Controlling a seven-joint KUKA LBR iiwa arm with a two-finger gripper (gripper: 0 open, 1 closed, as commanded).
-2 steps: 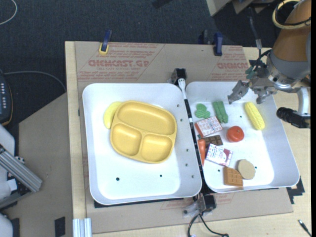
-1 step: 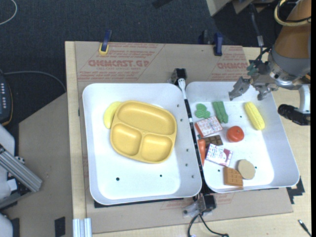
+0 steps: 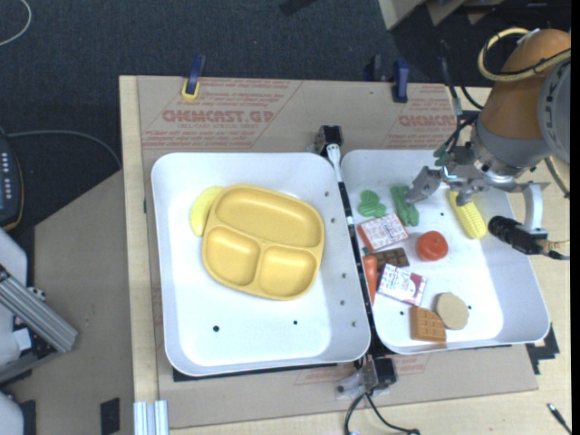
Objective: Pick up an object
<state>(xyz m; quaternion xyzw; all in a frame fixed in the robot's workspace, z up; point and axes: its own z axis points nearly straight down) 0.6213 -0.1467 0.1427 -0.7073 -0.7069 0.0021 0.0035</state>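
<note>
Here the grey arm's pincer (image 3: 446,186) hangs splayed, grasping nothing, over the right white plastic bin (image 3: 521,302); tabletop (image 3: 272,102) print reads "CHEMCAST".

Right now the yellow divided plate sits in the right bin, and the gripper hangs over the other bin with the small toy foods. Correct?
Not quite. The camera view shows the yellow divided plate in the left bin, not the right one. The rest holds: the gripper hangs over the other bin, where the small toy foods lie, such as the tomato and the corn cob.
</note>
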